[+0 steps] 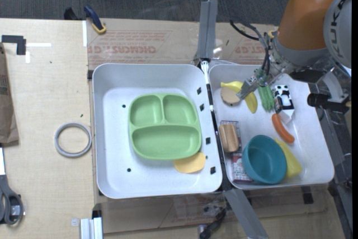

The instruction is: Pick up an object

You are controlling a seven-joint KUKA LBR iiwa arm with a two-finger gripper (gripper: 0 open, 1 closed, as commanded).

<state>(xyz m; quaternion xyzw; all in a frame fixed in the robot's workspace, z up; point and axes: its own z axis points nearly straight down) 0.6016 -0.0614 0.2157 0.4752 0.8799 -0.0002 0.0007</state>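
The table (45, 92) carries two white bins side by side. The left bin (106, 120) holds a green tray (165, 126) lying flat near its middle, with a yellow disc (190, 164) tucked at its lower edge. The right bin (319, 137) is the crowded one, and probably the source for a pick: a teal bowl (265, 158) sits upright at the near end over a yellow piece (292, 164), a wooden block (229, 137) lies by the left wall, an orange sausage (283, 127) lies toward the right, and a banana (250, 99) and a green piece (266, 98) sit at the far end.

The arm (307, 14) reaches in from the right, wrist angled down over that far end. The hand (253, 85) hangs just over the banana; I cannot tell whether it is spread or pinching, and nothing looks lifted.
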